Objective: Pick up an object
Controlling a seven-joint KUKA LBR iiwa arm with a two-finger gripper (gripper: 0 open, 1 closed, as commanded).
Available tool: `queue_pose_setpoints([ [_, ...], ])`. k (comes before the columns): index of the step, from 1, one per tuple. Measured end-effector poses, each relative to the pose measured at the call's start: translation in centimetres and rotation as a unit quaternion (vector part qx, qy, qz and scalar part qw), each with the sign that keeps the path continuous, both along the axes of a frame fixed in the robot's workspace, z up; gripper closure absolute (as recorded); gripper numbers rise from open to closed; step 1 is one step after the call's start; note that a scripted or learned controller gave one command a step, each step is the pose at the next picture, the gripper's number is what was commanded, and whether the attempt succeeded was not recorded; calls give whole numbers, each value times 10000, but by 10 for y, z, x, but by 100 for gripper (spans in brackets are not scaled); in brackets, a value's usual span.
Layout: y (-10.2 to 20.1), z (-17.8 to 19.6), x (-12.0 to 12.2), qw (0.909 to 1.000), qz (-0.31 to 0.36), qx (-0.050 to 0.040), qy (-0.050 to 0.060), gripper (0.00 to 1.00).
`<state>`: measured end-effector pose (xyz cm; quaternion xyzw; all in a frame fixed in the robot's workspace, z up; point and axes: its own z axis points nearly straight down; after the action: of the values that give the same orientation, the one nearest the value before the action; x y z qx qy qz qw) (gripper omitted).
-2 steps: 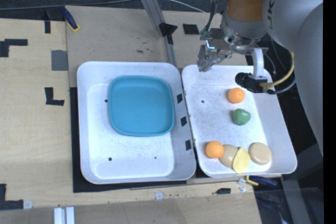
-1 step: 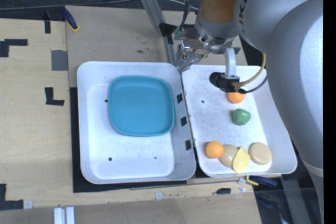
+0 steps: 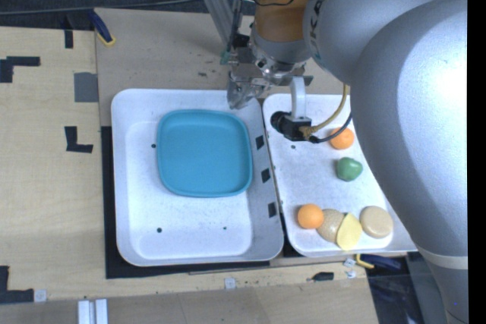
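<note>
Holding 1 blue plate [image 3: 203, 152], 2 orange balls [image 3: 310, 216], 1 green ball [image 3: 348, 169].

Even overhead light, soft shadows, slightly grainy, mildly soft focus.

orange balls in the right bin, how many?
2. One orange ball near the bin's middle, beside the black cable end; the other at the front, touching a beige piece. The arm may hide more.
</note>
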<state>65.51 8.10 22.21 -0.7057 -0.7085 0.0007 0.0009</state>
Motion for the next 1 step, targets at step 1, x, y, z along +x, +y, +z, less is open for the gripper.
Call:
queue_pose_setpoints([
  [1, 16, 15, -6, 10000, -11, 1, -13, 100],
])
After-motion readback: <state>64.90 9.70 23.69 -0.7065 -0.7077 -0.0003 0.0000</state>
